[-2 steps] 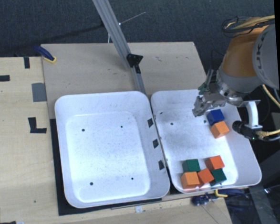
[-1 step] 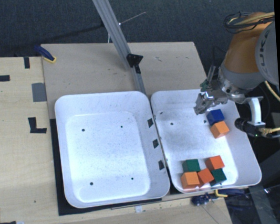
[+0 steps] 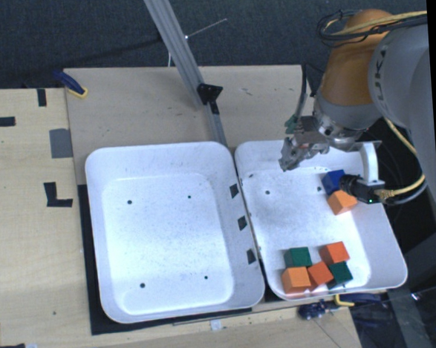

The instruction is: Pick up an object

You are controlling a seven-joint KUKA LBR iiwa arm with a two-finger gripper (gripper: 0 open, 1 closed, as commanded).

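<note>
the end effector (image 3: pixel 297 153) hangs over the right bin's (image 3: pixel 280 210) far edge — blocks (image 3: pixel 315 267) cluster near its front.

There is one camera. It sits high above the bench (image 3: pixel 28 220) and looks down at a slant. It is far enough back to see both white bins whole. The left bin (image 3: pixel 99 170) sits in the middle of the picture, and the right bin (image 3: pixel 387 254) sits beside it, touching it. The grey and orange arm (image 3: pixel 359 63) comes in from the right, near the top. A dark floor (image 3: pixel 59 28) runs along the top, past the bench.
</note>
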